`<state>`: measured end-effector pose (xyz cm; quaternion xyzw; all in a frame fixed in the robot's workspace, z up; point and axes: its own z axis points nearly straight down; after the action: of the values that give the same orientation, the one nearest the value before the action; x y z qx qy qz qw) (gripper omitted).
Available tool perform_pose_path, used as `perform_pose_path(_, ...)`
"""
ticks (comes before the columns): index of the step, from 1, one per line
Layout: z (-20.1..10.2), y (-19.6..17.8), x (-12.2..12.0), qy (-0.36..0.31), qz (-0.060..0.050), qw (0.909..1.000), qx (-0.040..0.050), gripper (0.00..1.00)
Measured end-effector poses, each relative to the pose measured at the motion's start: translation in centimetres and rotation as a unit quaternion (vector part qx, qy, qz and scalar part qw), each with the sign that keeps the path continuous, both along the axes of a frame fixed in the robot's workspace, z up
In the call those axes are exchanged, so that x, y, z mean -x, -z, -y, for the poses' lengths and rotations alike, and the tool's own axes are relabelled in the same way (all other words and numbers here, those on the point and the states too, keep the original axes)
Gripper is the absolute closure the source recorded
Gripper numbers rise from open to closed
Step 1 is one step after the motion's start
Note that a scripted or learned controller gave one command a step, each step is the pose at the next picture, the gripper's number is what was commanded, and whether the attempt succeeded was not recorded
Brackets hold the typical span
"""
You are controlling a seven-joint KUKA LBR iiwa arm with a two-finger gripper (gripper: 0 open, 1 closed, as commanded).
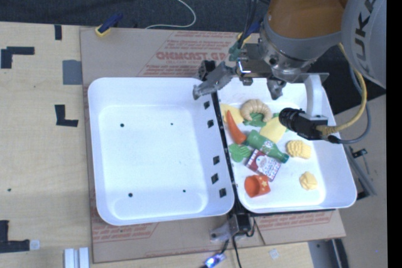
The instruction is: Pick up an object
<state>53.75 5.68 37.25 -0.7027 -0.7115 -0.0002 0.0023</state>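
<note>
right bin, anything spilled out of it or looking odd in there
Nothing has spilled. The toy food sits inside the right bin, bunched toward its left side: a carrot, a croissant, a corn cob and a red cup lying tipped on its side. The left bin shows bare floor.

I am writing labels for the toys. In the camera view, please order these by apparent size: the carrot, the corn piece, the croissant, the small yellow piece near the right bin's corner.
1. carrot, longest
2. croissant
3. corn piece
4. small yellow piece

The corn and the yellow piece look nearly alike, so their order is unsure.
</note>
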Motion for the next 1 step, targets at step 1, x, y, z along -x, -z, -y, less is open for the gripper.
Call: perform_pose_path(1,2.43,12.85,-1.37,0.007,-0.006,1.0000,0.0029,0.00)
